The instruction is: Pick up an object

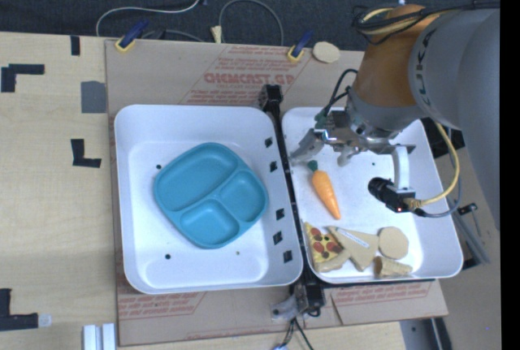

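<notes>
Gripper (327,149) hovers open and empty in the right bin (439,255), just above the carrot (325,192). Centre over the carrot's middle, straddle its width, descend fully before closing.

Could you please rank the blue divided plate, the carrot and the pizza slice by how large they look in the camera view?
1. Blue divided plate, clearly largest.
2. Pizza slice and carrot look about alike; the carrot is longer but thinner, so I won't rank them.

Bench (49,202) bears two bins (134,178)
</notes>
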Tool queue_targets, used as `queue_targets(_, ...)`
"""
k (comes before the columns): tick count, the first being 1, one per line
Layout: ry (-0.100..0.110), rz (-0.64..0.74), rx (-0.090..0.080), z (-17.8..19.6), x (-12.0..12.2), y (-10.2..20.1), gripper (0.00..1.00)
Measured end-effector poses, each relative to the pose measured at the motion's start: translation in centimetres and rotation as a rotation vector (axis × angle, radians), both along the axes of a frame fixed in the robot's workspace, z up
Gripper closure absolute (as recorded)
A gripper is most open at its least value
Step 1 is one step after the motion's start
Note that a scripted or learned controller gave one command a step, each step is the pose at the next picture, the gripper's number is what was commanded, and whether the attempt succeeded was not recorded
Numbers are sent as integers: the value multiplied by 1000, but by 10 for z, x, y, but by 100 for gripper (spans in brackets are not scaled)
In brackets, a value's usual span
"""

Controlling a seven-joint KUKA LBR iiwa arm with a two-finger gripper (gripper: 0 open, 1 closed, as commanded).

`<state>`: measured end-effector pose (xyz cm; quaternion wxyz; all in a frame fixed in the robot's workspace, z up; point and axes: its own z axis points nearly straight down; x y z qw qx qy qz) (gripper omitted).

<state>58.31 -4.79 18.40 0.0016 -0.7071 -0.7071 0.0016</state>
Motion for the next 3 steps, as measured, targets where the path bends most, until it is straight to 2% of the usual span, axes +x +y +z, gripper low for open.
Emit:
queue_targets(1, 7, -7, -2, -84, -30, -71, 0)
queue_targets(2, -5, 0, -4, -99, -26, -47, 0)
queue_targets(3, -10, -1, -6, -87, -25, -49, 100)
